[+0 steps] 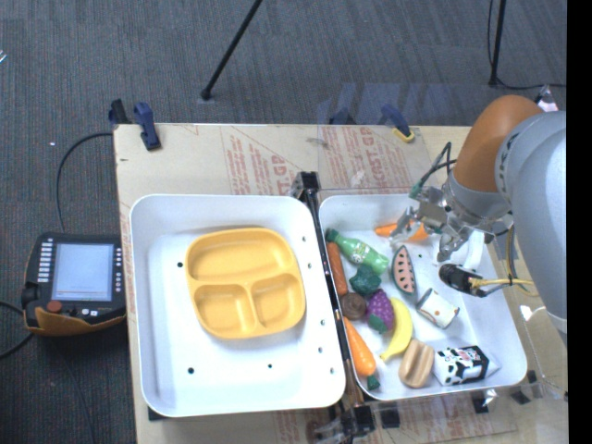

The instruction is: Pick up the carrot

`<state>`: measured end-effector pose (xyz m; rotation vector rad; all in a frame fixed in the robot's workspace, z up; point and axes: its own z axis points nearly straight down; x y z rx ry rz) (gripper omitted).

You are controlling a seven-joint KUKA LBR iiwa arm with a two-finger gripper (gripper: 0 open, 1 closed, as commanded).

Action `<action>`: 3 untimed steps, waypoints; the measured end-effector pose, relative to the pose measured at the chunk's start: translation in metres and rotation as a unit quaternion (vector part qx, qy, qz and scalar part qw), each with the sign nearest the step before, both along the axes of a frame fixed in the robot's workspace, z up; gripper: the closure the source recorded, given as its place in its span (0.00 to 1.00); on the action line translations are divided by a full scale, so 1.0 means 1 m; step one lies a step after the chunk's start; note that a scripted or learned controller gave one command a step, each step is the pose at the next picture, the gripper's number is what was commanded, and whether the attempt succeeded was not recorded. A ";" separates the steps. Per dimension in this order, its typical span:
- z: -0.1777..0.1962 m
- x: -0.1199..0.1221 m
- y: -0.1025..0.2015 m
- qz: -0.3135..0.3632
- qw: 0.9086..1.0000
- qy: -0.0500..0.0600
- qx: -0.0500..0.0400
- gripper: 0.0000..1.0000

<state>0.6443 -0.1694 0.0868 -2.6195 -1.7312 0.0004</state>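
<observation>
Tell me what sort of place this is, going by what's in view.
Most likely a robotics lab or test cell, not a kitchen. A plywood bench clamped at its edge bears two white bins, the right one full of toy food; a teach pendant lies on the carpet, and tripod legs stand behind.

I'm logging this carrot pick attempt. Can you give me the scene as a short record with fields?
target: carrot lying along the right bin's left wall
other carrots: one higher up the same wall; one by the gripper
gripper: low over the bin's upper part
neighbours: banana, grapes, green bottle
left bin: holds a yellow divided plate
</observation>
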 end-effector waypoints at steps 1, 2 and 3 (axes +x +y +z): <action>0.000 -0.001 -0.016 -0.144 0.990 0.003 0.000 0.00; -0.001 -0.007 0.000 -0.308 0.952 0.004 0.000 0.00; -0.001 -0.011 0.012 -0.444 0.896 0.005 0.000 0.00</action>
